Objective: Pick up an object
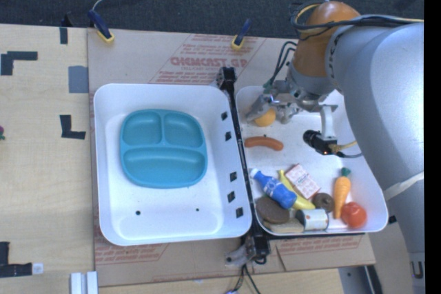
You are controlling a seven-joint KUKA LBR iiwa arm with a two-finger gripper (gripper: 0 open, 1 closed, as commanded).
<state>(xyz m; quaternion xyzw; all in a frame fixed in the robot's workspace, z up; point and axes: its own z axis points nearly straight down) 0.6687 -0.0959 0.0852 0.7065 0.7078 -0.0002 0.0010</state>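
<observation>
On the brown bench (41,148) sit two white bins. Left bin (110,169) has a blue plate (164,148). Right bin (365,179) has toys; gripper (271,107) rests at a yellow toy (264,118), beside a sausage (264,142).

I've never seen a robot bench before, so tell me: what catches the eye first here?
The big grey arm reaching in from the right, its gripper low over a small yellow toy in the right bin. Next, the blue plate lying in the left bin. Then the toy food heaped at the right bin's near end, with a carrot and tomato.
</observation>
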